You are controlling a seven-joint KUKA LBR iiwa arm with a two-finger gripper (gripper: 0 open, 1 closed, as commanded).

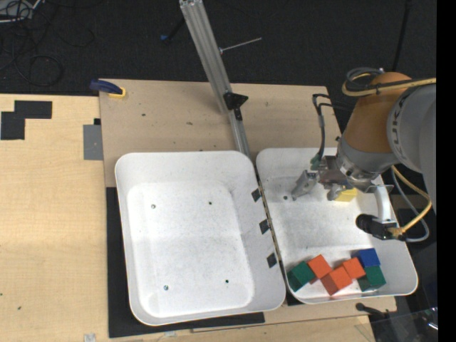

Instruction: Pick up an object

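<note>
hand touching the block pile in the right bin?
Apart. The camera view shows the hand near the bin's far end, bare white floor between it and the block pile at the near edge.

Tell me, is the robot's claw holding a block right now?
Cannot be told. The gripper hangs over the right bin beside a yellow block; no block shows between its fingers.

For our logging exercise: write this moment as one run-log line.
gripper: over right bin | yellow block: beside it | coloured blocks: near corner

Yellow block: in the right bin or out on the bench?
In. The yellow block lies on the right bin floor near its far side, just under the arm's wrist, apart from the coloured blocks at the near edge.
</note>
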